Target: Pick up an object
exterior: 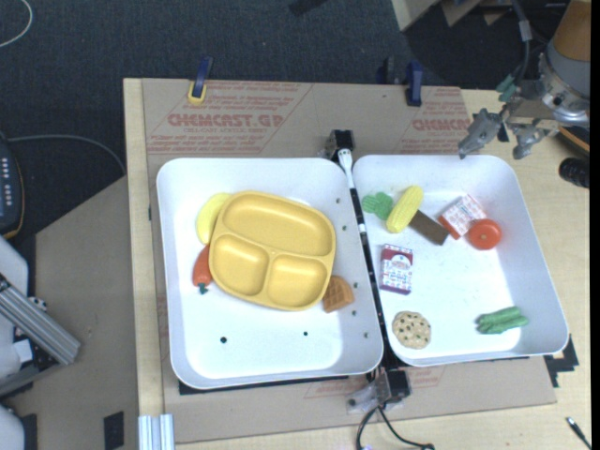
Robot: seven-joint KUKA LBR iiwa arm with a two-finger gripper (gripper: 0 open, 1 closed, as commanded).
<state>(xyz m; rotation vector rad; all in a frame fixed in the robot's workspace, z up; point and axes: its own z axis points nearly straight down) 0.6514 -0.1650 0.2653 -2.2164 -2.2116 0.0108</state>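
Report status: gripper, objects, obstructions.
Gripper open, above right bin's far rim, holding nothing. Corn, tomato, cookie lie untouched. Nothing blocking.

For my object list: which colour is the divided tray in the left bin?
Yellow; the divided tray shows plainly in the camera view.

A left white bin point(272, 356) and a right white bin point(530, 251) are set side by side on a brown board point(281, 111) printed in red, which is gripped at its far edge by a yellow clamp point(198, 87) and a blue clamp point(413, 82), with dark carpet point(141, 26) seen beyond.
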